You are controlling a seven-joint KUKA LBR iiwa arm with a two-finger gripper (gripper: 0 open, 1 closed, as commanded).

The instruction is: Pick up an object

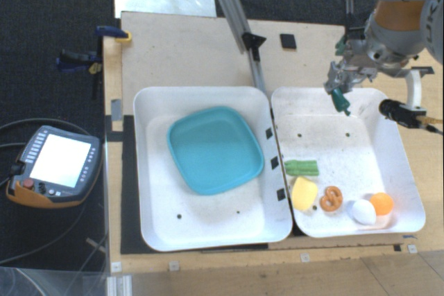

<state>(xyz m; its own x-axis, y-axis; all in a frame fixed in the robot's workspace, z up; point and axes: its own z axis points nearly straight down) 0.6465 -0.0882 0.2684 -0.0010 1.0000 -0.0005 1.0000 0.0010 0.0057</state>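
Observation:
My gripper (340,92) hangs over the far part of the right bin (397,142), raised above its floor. A small dark teal object (341,102) sticks out from between its fingers, and the gripper is shut on it. At the near end of that bin lie a green flat piece (302,167), a yellow piece (304,193), a brown pretzel-shaped item (331,199), a white egg-like item (363,211) and an orange ball (381,203).
The left bin (149,149) holds a turquoise square plate (215,149). A slanted metal pole (236,10) crosses the bench behind the bins. A small black square (288,41) lies on the bench top. A teach pendant (55,164) rests on the floor at left.

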